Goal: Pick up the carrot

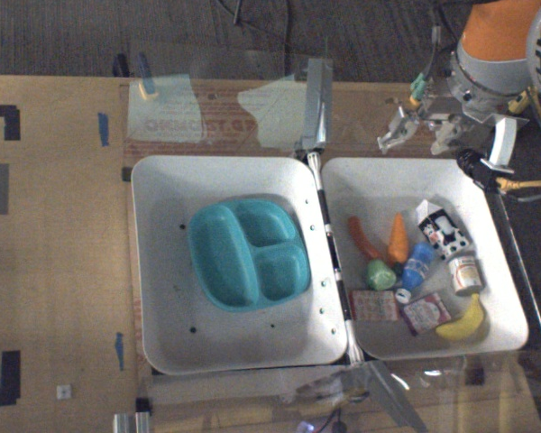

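Note:
The orange carrot [397,238] lies in the right bin [505,332], near its middle, pointing up and slightly right. A red sausage-like piece [364,239] lies just left of it and a green item [380,274] sits below it. My gripper [421,133] hangs above the bench behind the right bin's far edge, well above and apart from the carrot. Its two pale fingers [397,132] stand spread with nothing between them.
The right bin also holds a blue bottle [417,265], a black-and-white carton [443,230], a small can [465,274], a banana [463,321] and two flat packets [375,306]. The left bin [153,197] holds a teal divided plate [249,253]. A metal divider [317,106] runs between the bins.

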